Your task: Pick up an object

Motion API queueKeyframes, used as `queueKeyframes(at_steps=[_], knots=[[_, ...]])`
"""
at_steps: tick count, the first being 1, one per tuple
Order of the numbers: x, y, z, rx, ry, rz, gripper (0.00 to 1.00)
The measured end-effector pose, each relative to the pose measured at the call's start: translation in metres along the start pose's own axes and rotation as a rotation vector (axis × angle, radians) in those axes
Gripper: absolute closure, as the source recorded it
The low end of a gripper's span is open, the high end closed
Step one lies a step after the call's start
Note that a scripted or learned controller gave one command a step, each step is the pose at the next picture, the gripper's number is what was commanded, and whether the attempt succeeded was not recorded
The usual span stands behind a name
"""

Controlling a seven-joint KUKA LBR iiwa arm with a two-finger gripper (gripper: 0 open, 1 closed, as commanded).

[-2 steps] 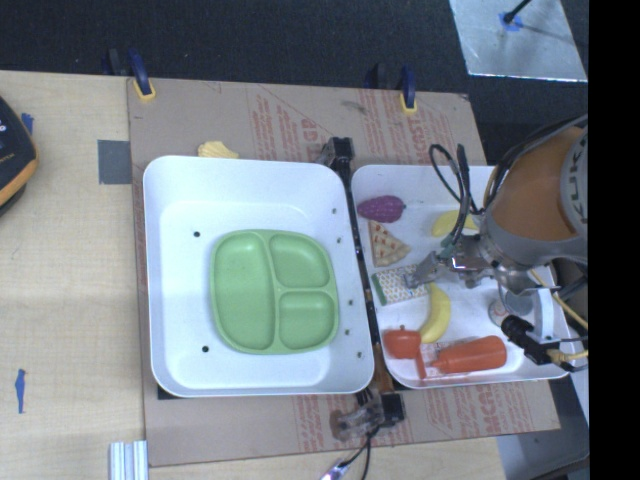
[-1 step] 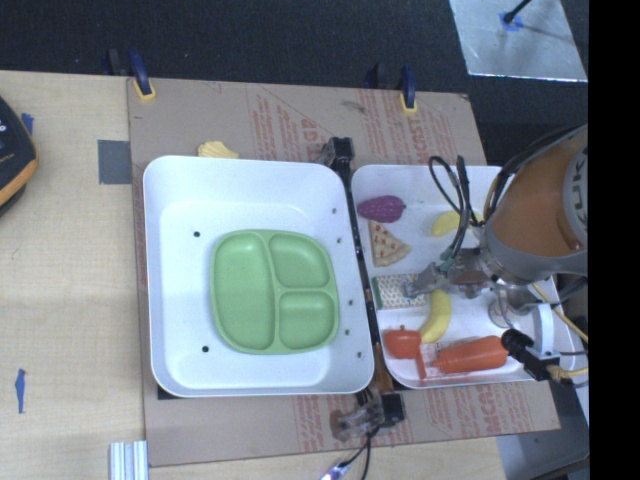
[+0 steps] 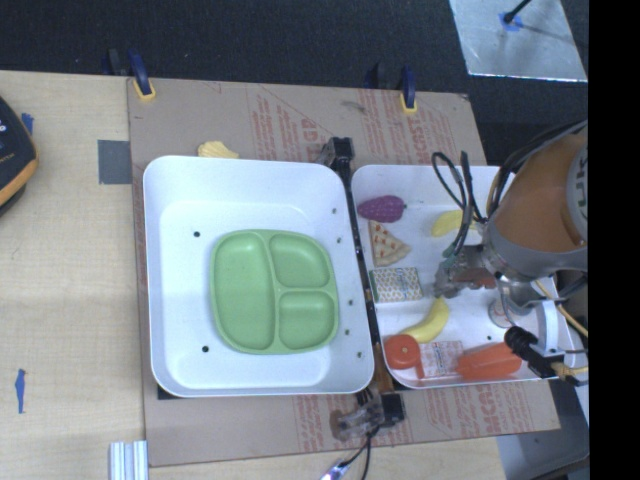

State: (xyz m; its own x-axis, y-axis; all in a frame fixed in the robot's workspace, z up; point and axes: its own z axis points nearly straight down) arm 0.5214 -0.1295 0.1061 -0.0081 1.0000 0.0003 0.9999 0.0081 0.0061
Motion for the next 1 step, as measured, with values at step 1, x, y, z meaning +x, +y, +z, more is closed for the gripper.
queueKeyframes(at_steps=[1], knots=[[0.0001,-0.0001,0.0,0.0,0.0,0.0,0.0]])
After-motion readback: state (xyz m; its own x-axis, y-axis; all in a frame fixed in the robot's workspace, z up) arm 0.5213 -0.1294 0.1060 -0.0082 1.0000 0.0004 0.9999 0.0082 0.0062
